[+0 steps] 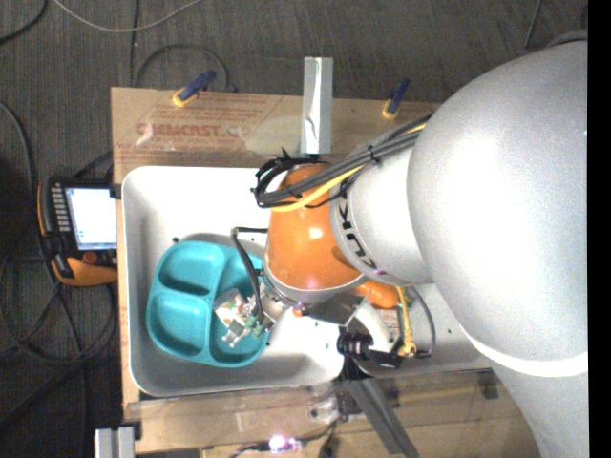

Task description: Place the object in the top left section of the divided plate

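1 arm [477,218], grey w/ orange band [305,246], comes in from the right and covers most of the right bin; 1 gripper [241,318] at its tip, over the lower right part of the plate. 2 white bins: left bin [153,198] in plain sight, right bin [449,337] mostly under the arm, just a strip showing. 1 teal divided plate [177,299] in the left bin w/ 3 sections: upper left, lower left, and a right one under the gripper. Small green/white bit at the gripper tip could be the object, but too small and cluttered to say it's between the fingers; jaws apart or together – can't tell. Upper left and lower left sections show bare teal. Plate sits toward the bin's lower left, its lower rim near the bin's bottom wall, its left rim near the left wall; open white floor above the plate, up to the bin's top wall. Outside the bins: 2 clamps w/ yellow/blue grips on the bench's top edge, left clamp [194,87] & right clamp [395,96]; 1 upright metal post [317,103] between them; 1 handheld pendant [81,227] w/ lit screen just left of the bench; cables across the dark floor.
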